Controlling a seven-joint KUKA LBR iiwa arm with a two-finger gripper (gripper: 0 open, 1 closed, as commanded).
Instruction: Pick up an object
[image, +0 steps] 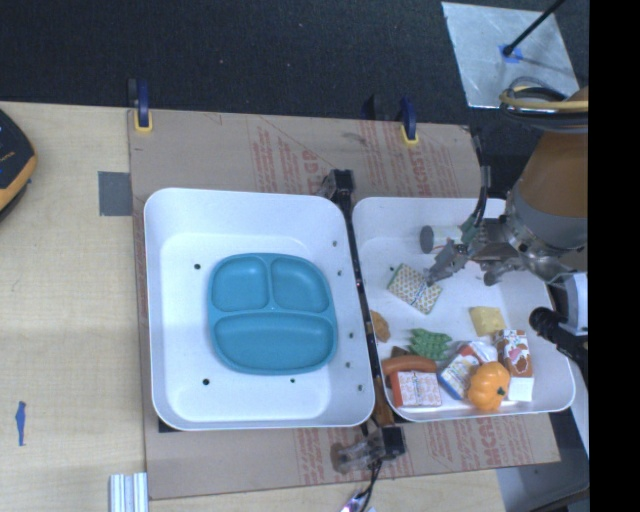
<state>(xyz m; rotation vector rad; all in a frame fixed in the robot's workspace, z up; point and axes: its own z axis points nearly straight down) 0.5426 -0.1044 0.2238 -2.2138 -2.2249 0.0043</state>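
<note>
The gripper (441, 268) hangs over the patterned packet (414, 288) in the right bin (385, 228) — fingers' spread I cannot tell. The flat packet could slip — little edge to pinch.

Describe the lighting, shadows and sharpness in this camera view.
Camera view: soft overhead light, with a mild sheen on the blue plate; faint shadow along the left bin's inner walls; the claw looks slightly blurred, and the small items in the right bin are coarse.
</note>
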